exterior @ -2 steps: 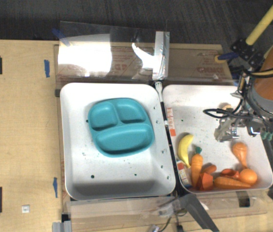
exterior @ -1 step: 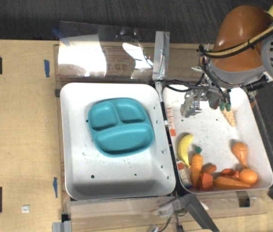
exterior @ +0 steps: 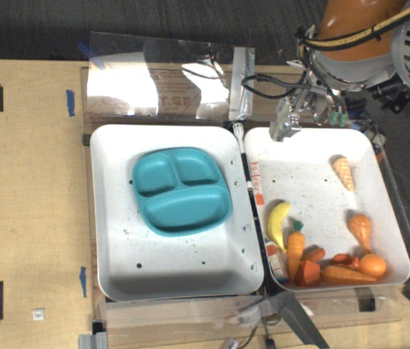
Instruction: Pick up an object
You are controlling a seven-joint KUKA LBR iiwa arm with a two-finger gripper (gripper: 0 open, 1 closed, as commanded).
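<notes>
Fingers (exterior: pixel 278 131) blurred against the bin rim, apart or together impossible to tell; nothing seen between them. Gripper (exterior: pixel 286 128) hanging over the far left corner of the right bin (exterior: pixel 314 158). Well apart from it, toy food: pale corn cob (exterior: pixel 344 172) near the right wall, banana (exterior: pixel 278 223) by the left wall, orange pear-shaped piece (exterior: pixel 360 228), carrots (exterior: pixel 294 250) heaped along the near edge. In the left bin (exterior: pixel 110 217), a teal divided plate (exterior: pixel 182 191).
</notes>
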